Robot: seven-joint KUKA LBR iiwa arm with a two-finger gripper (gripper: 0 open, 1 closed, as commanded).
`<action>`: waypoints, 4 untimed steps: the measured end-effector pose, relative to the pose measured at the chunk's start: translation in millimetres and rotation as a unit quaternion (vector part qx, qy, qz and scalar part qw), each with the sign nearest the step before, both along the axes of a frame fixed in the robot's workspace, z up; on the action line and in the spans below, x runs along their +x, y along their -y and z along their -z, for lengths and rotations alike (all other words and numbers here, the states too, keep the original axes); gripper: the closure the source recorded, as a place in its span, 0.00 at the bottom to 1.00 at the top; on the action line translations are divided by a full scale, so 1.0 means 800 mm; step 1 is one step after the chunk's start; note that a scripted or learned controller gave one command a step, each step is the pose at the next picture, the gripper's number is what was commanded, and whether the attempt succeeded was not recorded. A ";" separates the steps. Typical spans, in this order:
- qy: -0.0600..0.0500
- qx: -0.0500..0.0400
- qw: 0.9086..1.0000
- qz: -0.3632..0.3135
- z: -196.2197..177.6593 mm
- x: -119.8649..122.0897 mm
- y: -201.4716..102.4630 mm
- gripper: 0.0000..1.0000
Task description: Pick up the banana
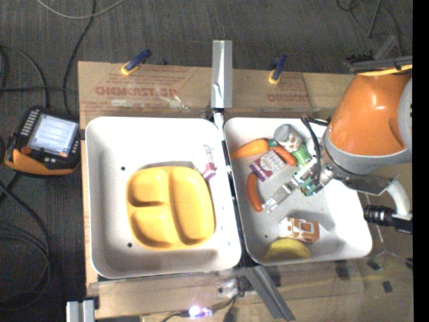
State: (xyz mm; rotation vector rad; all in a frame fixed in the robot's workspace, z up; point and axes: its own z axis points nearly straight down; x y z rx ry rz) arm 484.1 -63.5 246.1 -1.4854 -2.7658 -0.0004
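The banana [288, 249] lay untouched at the near edge of the right bin [348, 237], resting flat on the bin floor just below a small orange-and-white carton [301, 228]; on that evidence the pick had not begun to take effect, and the approach, the grasp and the lift all remained to be done. The arm [372, 123] reached in from the right, and the pincer [285, 192] sat low over the middle of the right bin, well apart from the banana and nearer the far cluster of items (a carrot [251, 147], a purple packet [268, 164], a small can [288, 137] and a reddish sausage-shaped piece [255, 192]). Its light metal tip pointed toward the sausage-shaped piece and appeared close beside it, though contact could not be confirmed. Whether the tips stood apart or together could not be told at this angle and size, and nothing was seen held between them. The left bin [100, 180] held a yellow divided tray [171, 204] and a small pink-and-white item [208, 170] at its right wall. In my judgement, the pincer would have to travel toward the near edge of the bin and clear the carton before closing on the fruit.
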 end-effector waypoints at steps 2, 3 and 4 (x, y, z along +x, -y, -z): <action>0.001 0.001 0.987 -0.160 0.078 0.067 0.021 0.00; 0.000 -0.001 0.962 -0.273 0.139 0.000 0.039 0.00; 0.004 0.000 0.950 -0.312 -0.068 0.002 0.022 0.00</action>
